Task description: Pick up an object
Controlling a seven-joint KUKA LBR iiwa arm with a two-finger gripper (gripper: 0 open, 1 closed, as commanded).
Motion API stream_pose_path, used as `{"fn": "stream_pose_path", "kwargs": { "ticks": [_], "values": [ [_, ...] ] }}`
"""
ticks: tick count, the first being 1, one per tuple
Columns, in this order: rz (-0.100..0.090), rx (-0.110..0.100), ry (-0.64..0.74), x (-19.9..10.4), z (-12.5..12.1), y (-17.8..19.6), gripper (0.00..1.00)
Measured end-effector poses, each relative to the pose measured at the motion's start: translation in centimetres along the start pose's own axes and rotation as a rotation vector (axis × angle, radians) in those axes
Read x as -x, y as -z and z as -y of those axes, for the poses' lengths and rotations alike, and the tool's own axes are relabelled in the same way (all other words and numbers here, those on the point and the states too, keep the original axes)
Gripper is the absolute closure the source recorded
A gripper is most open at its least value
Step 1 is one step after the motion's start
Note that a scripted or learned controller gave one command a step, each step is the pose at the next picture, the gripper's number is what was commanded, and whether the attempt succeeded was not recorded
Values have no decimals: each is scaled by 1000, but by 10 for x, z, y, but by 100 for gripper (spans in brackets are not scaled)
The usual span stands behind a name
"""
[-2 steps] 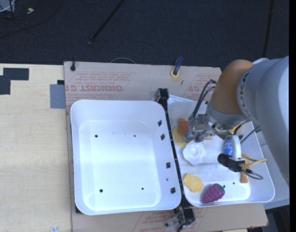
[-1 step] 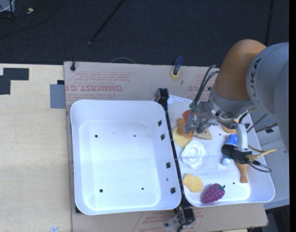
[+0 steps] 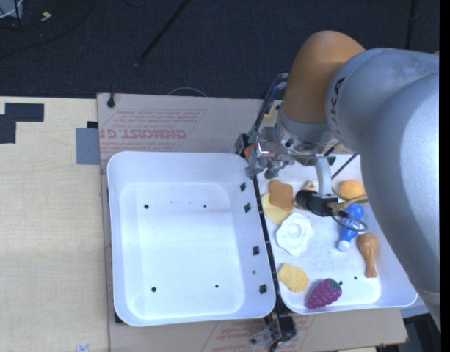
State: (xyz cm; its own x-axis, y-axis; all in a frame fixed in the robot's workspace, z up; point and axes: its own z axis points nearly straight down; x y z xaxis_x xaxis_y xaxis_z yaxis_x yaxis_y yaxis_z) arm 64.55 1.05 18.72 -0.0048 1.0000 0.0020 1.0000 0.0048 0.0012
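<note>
The pincer (image 3: 269, 166) hangs over the top corner of the right bin (image 3: 357, 288), just beside the toy toast (image 3: 280, 194); I cannot tell if it is spread or pinching. Nothing looks picked yet; next it must drop onto the toast

Looks like smooth white plastic, faintly glossy, in both the left bin (image 3: 180, 240) and the right bin (image 3: 360, 288). Beneath them, matt brown cardboard (image 3: 158, 127) (red print, no sheen). Pale, matt, wood-grained look to the bench (image 3: 41, 233). Satin grey casing, seemingly painted metal, on the arm (image 3: 401, 123); glossier on its orange band (image 3: 316, 72). Reads as toy plastic: bumpy on the purple grapes (image 3: 324, 293) at the right bin's front edge, smooth on the brown drumstick (image 3: 368, 251) by its right edge, slightly shiny on the white fried egg (image 3: 294, 235).
</note>
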Motion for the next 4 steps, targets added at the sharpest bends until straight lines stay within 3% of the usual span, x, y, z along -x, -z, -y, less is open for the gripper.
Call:
{"fn": "stream_pose_path", "kwargs": {
  "ticks": [1,2,3,4],
  "values": [
    [-2,-7,4,-112,3,-35,100],
    [3,-7,-8,-101,25,-40,100],
    [0,-2,-2,-150,1,-43,100],
    [2,-6,-4,-165,32,-35,100]
  ]
}}
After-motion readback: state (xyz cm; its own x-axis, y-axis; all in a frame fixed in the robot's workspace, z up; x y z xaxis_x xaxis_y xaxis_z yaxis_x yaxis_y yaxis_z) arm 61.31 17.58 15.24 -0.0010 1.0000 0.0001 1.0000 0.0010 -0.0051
